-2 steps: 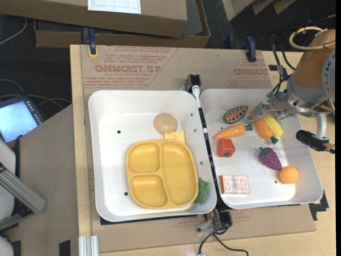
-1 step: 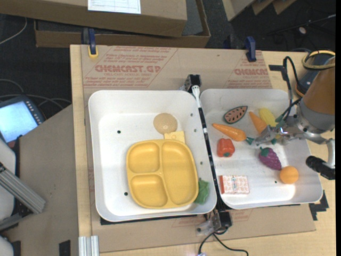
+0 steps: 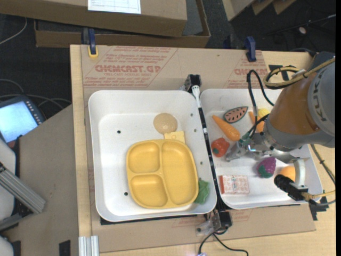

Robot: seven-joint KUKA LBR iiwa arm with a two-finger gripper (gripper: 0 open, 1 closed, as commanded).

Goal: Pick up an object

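In the left bin (image 3: 101,143) we see a yellow divided plate (image 3: 161,174), a tan round disc (image 3: 165,123) just above it and a green leafy piece (image 3: 203,192) at its right edge. In the right bin (image 3: 213,97) lie a red tomato (image 3: 219,146), a carrot (image 3: 226,127), a watermelon slice (image 3: 236,113), a small packet (image 3: 234,184) and a purple toy (image 3: 266,167). The jaws (image 3: 238,148) sit low beside the tomato; we cannot tell how far they are parted.
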